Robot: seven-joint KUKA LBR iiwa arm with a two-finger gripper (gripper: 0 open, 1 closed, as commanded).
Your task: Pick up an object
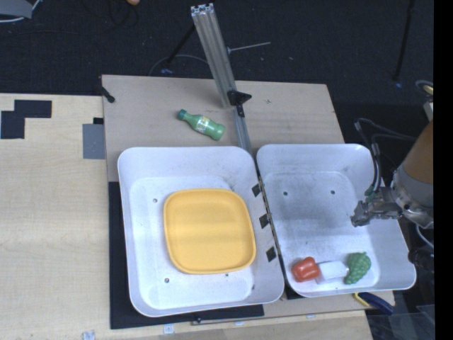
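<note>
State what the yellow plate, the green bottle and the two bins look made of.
Yellow plate: likely plastic, with a matte, even colour and soft rounded rim. Green bottle: probably toy plastic, with a slight sheen. Bins: thin moulded white plastic, with a scuffed, dull surface.

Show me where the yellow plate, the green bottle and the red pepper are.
yellow plate [209,230], camera view, middle of its flat face.
green bottle [203,125], camera view, middle of its body.
red pepper [305,269], camera view, its red body.

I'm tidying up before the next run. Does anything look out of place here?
Yes: a green bottle lies on its side on the bench, beyond the left bin, outside both bins. The yellow plate sits inside that bin.
</note>
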